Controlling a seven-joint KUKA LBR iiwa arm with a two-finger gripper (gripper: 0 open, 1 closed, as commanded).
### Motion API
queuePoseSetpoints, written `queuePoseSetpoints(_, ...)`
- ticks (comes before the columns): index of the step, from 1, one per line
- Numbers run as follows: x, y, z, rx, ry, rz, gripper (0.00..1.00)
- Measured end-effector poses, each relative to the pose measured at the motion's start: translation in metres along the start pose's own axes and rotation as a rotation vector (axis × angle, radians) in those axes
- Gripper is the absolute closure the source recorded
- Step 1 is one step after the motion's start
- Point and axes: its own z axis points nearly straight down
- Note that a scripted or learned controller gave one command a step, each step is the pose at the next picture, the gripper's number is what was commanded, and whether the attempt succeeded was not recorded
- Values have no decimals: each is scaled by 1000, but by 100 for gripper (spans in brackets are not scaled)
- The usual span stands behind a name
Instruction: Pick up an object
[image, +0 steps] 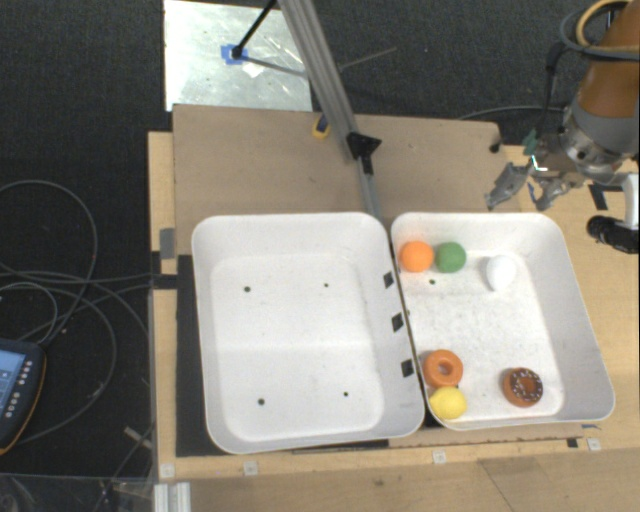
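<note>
Six objects (450, 257) lie in the right bin (575, 300).

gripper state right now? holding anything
gripper: open, holding nothing, above the far rim of the right bin

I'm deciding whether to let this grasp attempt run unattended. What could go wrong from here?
1. The orange ball and green ball touch, so closing on one may knock the other away.
2. The orange ring and yellow ball sit against the right bin's wall near the left bin, leaving the gripper little room.
3. The white ball is round and may roll.
</note>
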Motion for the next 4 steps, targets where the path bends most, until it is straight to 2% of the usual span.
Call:
queuePoseSetpoints(1,0,1,-3,-4,-2,-2,0)
queuePoseSetpoints(3,2,6,119,0,-1,-2,0)
queuePoseSetpoints(4,2,6,160,0,-1,-2,0)
